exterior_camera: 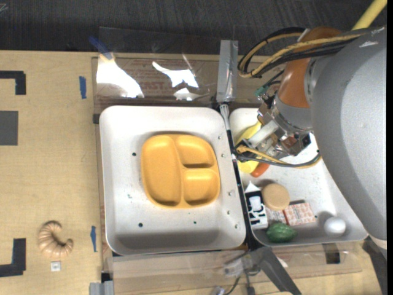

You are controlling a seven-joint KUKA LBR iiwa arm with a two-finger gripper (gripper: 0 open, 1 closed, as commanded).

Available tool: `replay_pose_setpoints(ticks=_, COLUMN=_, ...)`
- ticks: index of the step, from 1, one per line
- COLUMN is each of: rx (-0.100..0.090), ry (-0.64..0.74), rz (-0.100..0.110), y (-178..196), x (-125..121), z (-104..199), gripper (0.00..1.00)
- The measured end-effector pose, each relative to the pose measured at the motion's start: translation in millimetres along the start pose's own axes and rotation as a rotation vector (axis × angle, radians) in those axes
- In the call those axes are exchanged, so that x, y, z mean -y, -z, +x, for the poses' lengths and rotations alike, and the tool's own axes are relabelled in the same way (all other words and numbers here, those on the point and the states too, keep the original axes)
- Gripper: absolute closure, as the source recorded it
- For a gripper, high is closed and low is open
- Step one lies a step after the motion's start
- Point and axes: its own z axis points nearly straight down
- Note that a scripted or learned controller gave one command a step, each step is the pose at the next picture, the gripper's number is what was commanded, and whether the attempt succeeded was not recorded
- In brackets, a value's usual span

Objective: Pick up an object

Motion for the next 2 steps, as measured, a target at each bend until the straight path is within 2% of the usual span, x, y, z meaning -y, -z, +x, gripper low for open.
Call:
replay_pose_setpoints(ticks=1, rx=0.004, ry=-0.144, rz=-0.003, y=79, x=-21, z=-77, gripper=1.00)
replay_pose_setpoints(ticks=2, rx=0.010, ry=-0.184, rz=0.002, y=52, x=32, z=-49, gripper=1.00)
